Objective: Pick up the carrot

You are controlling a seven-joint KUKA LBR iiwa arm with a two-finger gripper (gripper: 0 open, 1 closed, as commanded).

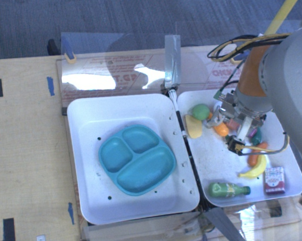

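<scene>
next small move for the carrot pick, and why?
Probably a short sideways shift toward the view's lower right, before any descent. The gripper hangs over the middle of the right bin, close to the round orange fruit. The carrot lies nearer the front edge, right next to the banana. Going down from here would likely miss the carrot.

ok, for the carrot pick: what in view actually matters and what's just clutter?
Part of the job:
- carrot, in the right bin next to the banana
- gripper, over that bin

Just lying about:
- banana
- green bottle
- red and white box
- round green fruit
- pale yellow piece
- small orange ball
- blue plate in the left bin
</scene>
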